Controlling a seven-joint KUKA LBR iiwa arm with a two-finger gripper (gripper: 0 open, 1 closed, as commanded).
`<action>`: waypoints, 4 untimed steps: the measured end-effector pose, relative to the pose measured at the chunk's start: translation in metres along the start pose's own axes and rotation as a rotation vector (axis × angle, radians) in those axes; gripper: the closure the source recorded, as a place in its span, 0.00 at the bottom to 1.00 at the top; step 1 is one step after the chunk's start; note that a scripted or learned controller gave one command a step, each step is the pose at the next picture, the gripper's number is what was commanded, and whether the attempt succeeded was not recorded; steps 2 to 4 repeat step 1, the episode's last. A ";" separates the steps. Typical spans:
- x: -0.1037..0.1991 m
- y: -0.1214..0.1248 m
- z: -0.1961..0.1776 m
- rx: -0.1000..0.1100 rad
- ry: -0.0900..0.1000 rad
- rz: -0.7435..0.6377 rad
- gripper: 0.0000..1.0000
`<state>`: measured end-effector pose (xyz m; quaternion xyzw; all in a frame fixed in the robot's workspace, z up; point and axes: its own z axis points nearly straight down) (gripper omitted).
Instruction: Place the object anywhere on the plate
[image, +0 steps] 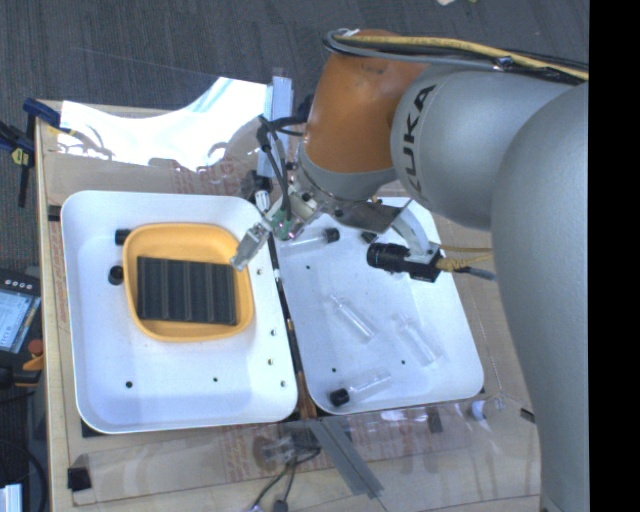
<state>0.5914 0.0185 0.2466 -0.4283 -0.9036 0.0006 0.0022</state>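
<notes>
Lying near the frame's bottom, the two shallow white plastic bins sit side by side: the right bin (455, 370) with clear, glassy pieces, the left bin (90, 380) bearing a rounded-square yellow plate (150, 250). A dark ribbed rectangular object (188, 290) rests flat on it. Farther up, the gripper (250, 245) hangs at the plate's right rim under the smooth grey-and-orange arm (400, 120).

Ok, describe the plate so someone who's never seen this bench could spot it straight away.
Start at the left white bin of the two on the bench. The plate lies in its upper half, beside the divide between the bins, near the gripper. It is a yellow rounded square with a dark ribbed centre, the one coloured thing among the white surfaces.
</notes>
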 end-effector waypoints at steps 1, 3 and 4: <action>0.022 0.016 0.014 0.000 -0.001 -0.029 0.00; 0.022 0.016 0.014 0.000 -0.001 -0.029 0.00; 0.022 0.016 0.014 0.000 -0.001 -0.029 0.00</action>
